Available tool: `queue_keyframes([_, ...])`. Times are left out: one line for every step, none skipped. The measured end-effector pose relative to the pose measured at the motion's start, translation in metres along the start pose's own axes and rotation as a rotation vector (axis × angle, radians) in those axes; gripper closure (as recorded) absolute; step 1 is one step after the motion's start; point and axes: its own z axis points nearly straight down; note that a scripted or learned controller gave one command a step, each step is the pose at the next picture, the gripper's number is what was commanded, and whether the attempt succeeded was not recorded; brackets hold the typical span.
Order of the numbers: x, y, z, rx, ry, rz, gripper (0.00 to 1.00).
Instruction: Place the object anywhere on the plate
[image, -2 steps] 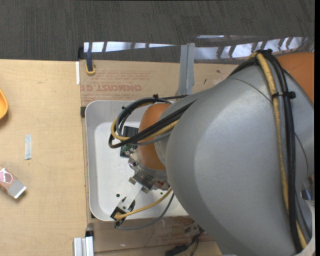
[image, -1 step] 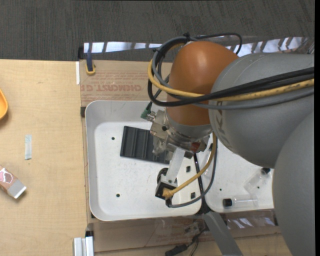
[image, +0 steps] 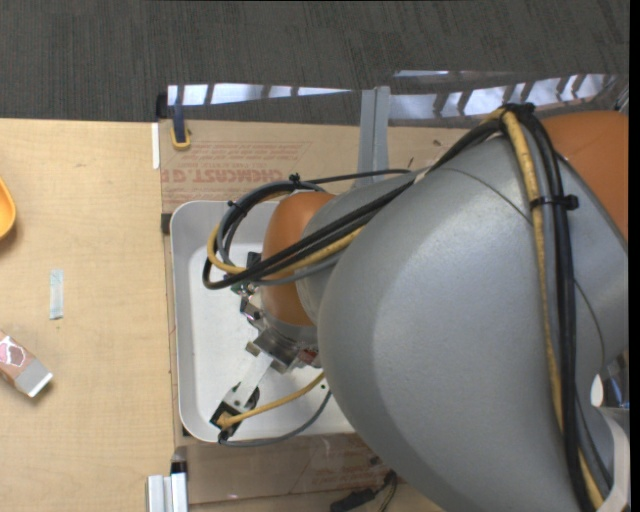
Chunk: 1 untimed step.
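Note:
My grey arm reaches in from the right and covers most of the bench. Its orange wrist band hangs over the left white bin. Below the band, the gripper points down into that bin, near its middle. The arm's bulk and the cables hide whatever lies under the gripper. The part of the bin floor that I can see, along the left side, is bare white.
On the wooden bench left of the bin lie a small grey strip, a red-and-white packet and an orange thing at the view's left edge. Brown cardboard with red print lies behind the bin.

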Motion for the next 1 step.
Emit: queue_keyframes([0.0, 0.0001, 0.0, 0.0, 0.0, 0.001, 0.0])
